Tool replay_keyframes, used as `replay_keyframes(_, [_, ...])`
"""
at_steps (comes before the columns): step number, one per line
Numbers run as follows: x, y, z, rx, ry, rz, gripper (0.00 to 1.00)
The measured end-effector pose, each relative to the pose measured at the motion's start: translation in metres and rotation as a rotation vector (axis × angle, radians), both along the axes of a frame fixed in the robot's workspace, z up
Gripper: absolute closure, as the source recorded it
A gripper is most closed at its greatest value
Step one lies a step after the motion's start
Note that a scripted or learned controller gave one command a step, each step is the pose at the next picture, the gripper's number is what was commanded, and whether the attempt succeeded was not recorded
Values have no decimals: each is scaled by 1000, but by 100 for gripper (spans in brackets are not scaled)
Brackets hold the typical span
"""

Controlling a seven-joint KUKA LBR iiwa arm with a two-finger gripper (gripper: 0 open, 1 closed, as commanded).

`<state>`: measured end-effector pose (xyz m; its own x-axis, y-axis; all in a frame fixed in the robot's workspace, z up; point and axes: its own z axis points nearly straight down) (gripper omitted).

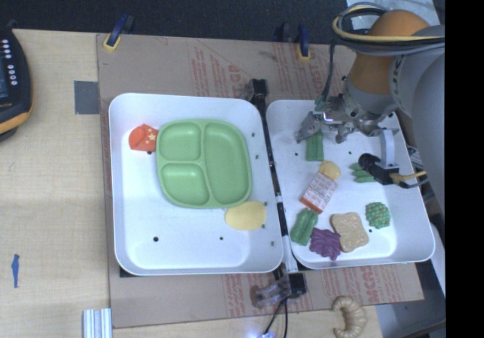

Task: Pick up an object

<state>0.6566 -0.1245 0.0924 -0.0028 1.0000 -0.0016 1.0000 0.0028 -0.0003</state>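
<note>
My gripper (pixel 325 131) hangs low over the far end of the right bin (pixel 412 249), open, its grey fingers (pixel 308 129) spread apart. A dark green stick-shaped toy (pixel 314 149) lies just in front of the left finger, its top end at the fingertip, and is not gripped. Further down the bin lie a red-and-white packet with a yellow top (pixel 321 189), a green pickle (pixel 304 226), purple grapes (pixel 325 242), a slice of toast (pixel 349 230), a broccoli piece (pixel 377 215) and a small green leafy toy (pixel 361 172).
The left bin (pixel 132 246) holds a green divided plate (pixel 204 162), a red toy with a yellow star (pixel 143 137) and a yellow lemon-like toy (pixel 246 215). A tan curled object (pixel 350 315) lies outside the bins at the front. A black divider ridge (pixel 271 170) separates the bins.
</note>
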Motion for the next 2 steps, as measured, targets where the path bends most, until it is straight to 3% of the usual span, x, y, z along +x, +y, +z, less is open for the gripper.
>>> replay_keyframes(1, [0, 16, 0, 1, 4, 4, 0])
replay_keyframes(2, [0, 14, 11, 0, 6, 5, 100])
